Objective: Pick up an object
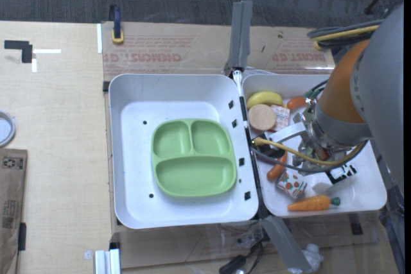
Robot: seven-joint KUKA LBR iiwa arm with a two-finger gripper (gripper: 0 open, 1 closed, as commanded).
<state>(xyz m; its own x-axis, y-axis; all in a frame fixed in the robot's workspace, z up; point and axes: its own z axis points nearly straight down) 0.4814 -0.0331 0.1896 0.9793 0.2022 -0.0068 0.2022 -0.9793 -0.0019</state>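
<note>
The right bin (369, 199) holds several small items. A yellow banana (264, 99) lies at its far left, with a round tan disc (262, 117) just in front of it. A white and red packet (281, 117) and a small orange piece (295, 102) lie beside them. Nearer the front are a small reddish piece (276, 171), a printed carton (291, 186) and an orange carrot (309, 203). My gripper (307, 149) hangs low over the middle of this bin, under the grey and orange arm, which hides what lies beneath it.
The left bin (128, 157) holds a green divided plate (192, 158). A grey post (241, 35) rises behind the wall between the bins. On the bench at the left lie a brown paper bag (11, 202) and a clear round lid (4, 130).
</note>
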